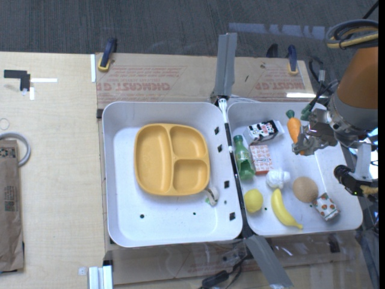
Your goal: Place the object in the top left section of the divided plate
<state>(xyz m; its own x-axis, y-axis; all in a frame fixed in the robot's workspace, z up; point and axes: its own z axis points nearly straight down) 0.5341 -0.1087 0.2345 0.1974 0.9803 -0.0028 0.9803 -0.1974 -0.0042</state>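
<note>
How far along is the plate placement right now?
Done: nothing yet; the yellow divided plate in the left bin has nothing in any section. In hand: the tool sits over the right bin, next to the carrot; no item is visibly between its fingers. Left: grasp an item, carry it across, and set it in the plate's top left section.

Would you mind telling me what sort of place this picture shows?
Probably a robotics lab bench set up for pick-and-place trials: a robot arm reaches over two white bins, one holding a yellow divided plate, the other toy food such as a banana and carrot.
</note>
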